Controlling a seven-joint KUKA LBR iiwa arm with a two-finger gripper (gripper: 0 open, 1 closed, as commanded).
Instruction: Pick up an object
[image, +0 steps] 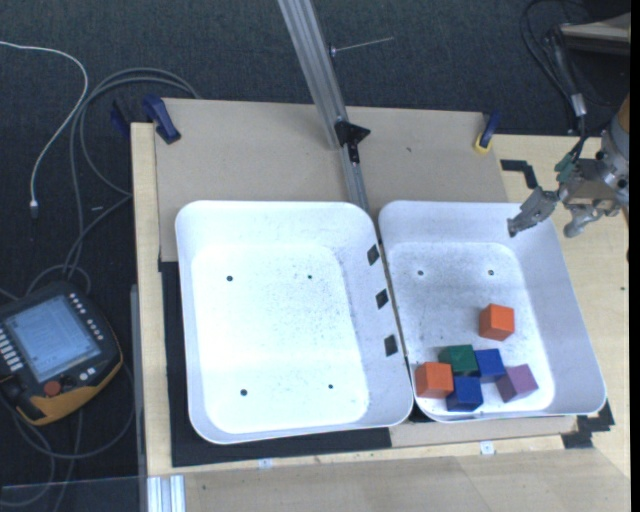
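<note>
Nothing has been picked up yet. The gripper (551, 212) hangs up at the far right corner of the right bin (560, 290), near its rim. Its two fingers (527, 214) are spread wide apart, and there is nothing between them.

All the blocks sit down at the near end of that bin, well apart from the gripper. One orange block (496, 321) stands a bit on its own. Nearer to me there is a huddle: a green block (458, 357), a blue block (489, 362), a second orange block (433, 378), another blue block (464, 392) and a purple block (517, 381). They look packed close, some touching.

The left bin (200, 300) has no blocks in it.

So I think the whole job is still left. The arm must move over a block, go down, close on it and lift. The lone orange block looks easiest to me.
</note>
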